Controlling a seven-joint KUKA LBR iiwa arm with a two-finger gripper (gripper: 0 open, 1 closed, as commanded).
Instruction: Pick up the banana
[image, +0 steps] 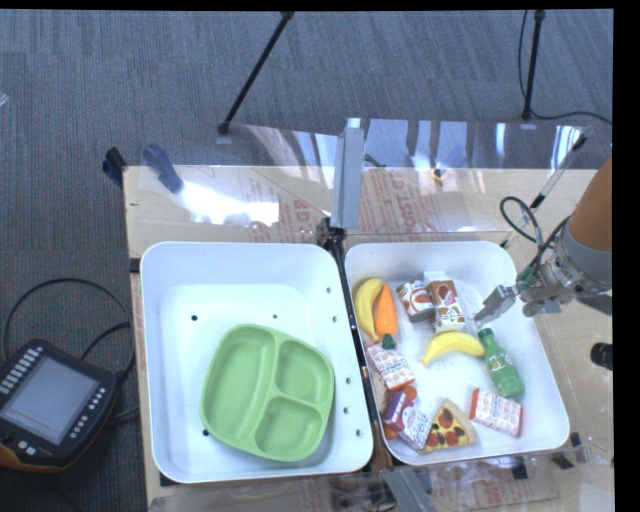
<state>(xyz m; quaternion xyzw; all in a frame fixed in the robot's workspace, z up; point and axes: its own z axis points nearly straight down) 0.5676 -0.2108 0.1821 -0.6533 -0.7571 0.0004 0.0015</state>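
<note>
Grey carpet surrounds a bench topped with brown cardboard, and two shallow white bins sit on it side by side. Taking the banana as the landmark: it lies on its side near the middle of the right bin, curved with both ends pointing down toward the near edge, with bare white floor just below it.

Touching or nearly touching its right end stands a green bottle, lying at a slant. Just above the banana sit two small printed cartons. To its upper left, against the bin's left wall, a second yellow fruit lies beside an orange carrot. Lower left of the banana lie several snack packets, and below it a toy pizza slice and a red-and-white packet near the bin's front rim.

Up and to the right of the banana, the gripper hangs above the bin, clear of the banana, with nothing between its fingers; whether they are apart or together I cannot tell. The grey arm reaches back over the bin's right rim.

Far left of the banana, the left bin holds a green divided tray, with open white floor along its far and left walls. A handheld control pendant rests on the carpet beyond.
</note>
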